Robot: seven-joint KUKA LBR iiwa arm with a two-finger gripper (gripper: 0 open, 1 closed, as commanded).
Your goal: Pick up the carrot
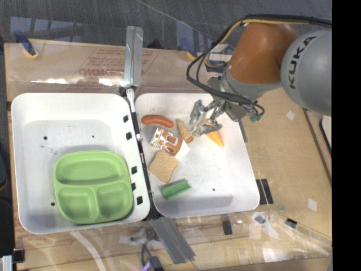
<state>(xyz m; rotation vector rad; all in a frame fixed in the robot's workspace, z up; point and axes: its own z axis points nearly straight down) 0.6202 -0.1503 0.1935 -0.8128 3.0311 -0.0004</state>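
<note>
Camera view from above has my claw [202, 119] down in the right bin [237, 193], near its upper middle, and the carrot [215, 136] is right there, lying just to the claw's lower right on the bin floor. It's a short orange wedge, and I read its long axis as running on a slant, thick end up-left under the claw, tip pointing down-right toward the bin's right wall. The claw's metal parts crowd over that thick end, so I can't make out how wide the claw is spread, or whether anything sits between its tips. I won't call it a grip.

What matters for the next move: the carrot sits a touch to the lower right of the claw's centre, so I'd judge the claw wants a small shift that way, with its closing line set across the slant.

Close by on the left: a cracker [184, 131], a sausage [157, 120] and a slice of toast [163, 166].
</note>
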